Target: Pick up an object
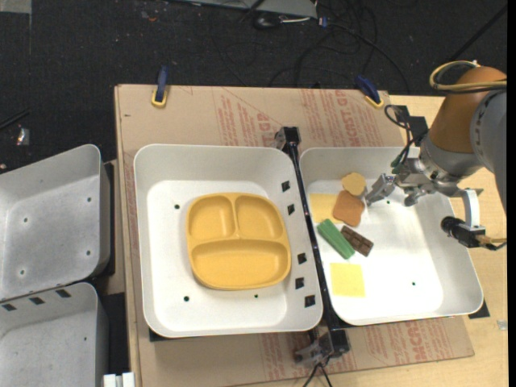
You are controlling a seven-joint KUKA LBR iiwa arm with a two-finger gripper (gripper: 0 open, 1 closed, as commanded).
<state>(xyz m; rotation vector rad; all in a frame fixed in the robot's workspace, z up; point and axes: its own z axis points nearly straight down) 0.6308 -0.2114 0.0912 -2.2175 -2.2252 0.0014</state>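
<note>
The gripper (379, 190) hung low over the right bin (451, 297), its metal fingers (376, 189) pointing toward the bin's middle divider. Whether those fingers were open or closed could not be told from the view; nothing showed between them.

Just beyond the fingertips lay a small cluster of objects. Closest was a tan round piece (353, 184), just beside the tips, and touching it on the near side a brown toast-like block (348, 209). Farther from the fingers, toward the front of the bin, a green bar (334, 238) lay slantwise with a dark brown bar (356, 240) beside it. A yellow square (347, 280) lay flat still farther forward, apart from the rest.

Well away from the fingers, across the divider, the left bin (161, 297) held a yellow divided plate (239, 241) with three compartments.
</note>
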